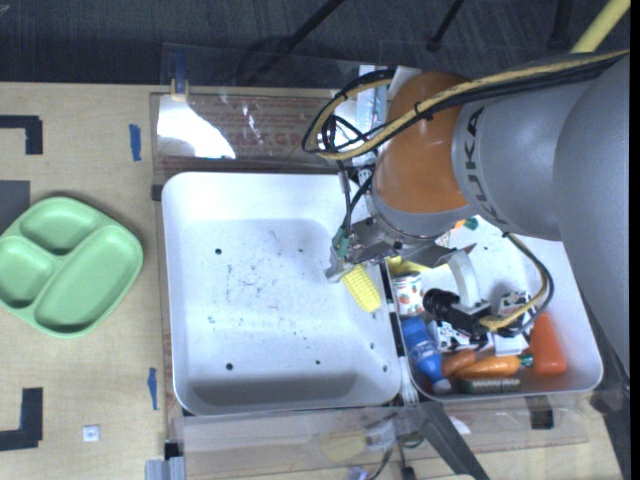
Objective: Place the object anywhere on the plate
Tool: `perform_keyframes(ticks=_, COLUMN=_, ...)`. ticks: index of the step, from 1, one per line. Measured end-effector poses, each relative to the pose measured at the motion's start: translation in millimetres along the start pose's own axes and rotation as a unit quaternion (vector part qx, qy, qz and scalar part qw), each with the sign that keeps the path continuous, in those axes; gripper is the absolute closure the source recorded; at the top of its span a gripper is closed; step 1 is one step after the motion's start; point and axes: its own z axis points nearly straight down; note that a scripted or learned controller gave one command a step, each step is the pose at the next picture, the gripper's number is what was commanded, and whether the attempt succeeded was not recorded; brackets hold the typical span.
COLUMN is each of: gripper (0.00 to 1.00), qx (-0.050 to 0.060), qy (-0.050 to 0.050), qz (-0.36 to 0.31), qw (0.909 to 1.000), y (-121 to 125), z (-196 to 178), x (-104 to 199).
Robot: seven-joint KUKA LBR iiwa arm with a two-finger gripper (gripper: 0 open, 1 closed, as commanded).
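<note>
A green plate [88, 268] with three compartments lies on the bench at the far left, outside the bins. My gripper [347, 260] hangs over the right edge of the left white bin [250, 298]. It is shut on a yellow ridged object [363, 289], which slants down and to the right from the fingertips, above the wall between the two bins. The plate is far to the left of the gripper, with the whole left bin between them.
The right bin [585, 368] holds several things: a blue bottle [421, 352], a small labelled can [406, 294], an orange carrot-like piece [548, 348] and a red-orange item [482, 364]. The arm's big grey and orange body covers much of that bin.
</note>
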Motion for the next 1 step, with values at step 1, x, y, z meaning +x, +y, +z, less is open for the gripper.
perform_keyframes(ticks=1, gripper=0.00, qx=0.000, qy=0.000, qz=0.000, qw=1.0000, y=0.0, z=0.0, x=-0.3)
